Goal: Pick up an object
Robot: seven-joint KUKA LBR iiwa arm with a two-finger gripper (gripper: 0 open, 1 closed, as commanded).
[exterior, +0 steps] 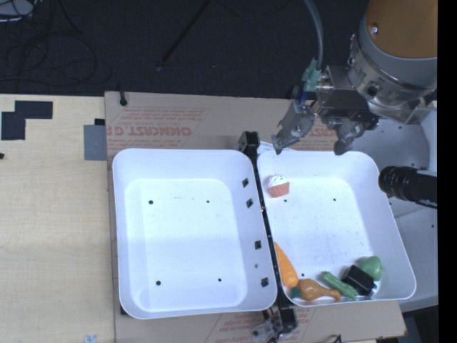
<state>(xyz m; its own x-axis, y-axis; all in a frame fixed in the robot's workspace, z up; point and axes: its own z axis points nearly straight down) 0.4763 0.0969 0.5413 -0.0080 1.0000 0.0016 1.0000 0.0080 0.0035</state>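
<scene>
Gripper [308, 140]: two dark fingers spread apart, nothing between them; one finger [289, 134] points down-left over the upper left corner of the right bin, the other [345, 138] sits above that bin's far rim. It hangs above the bin's back edge, clear of all contents.

Arm [396, 45]: grey body with an orange band, entering from the upper right; a grey hose curves up from the wrist.

Right bin [389, 213]: shallow, white, holding all loose items.
- Cupcake toy [278, 185]: white top, pink base, near the upper left corner, closest to the gripper and just below the left finger.
- Carrot [285, 266]: orange, lying along the left wall toward the near end.
- Tan piece [316, 289]: orange-brown, at the near wall, just beside the carrot's tip.
- Green stick [335, 283]: lying slantwise, touching the tan piece.
- Black block [359, 279]: in the near right corner, beside the green stick.
- Green round piece [370, 266]: touching the black block, against the right wall.

Left bin [121, 227]: white, side by side with the right bin, joined by a black divider strip [258, 213].

Cardboard sheet [178, 123]: under both bins, red printing.
</scene>
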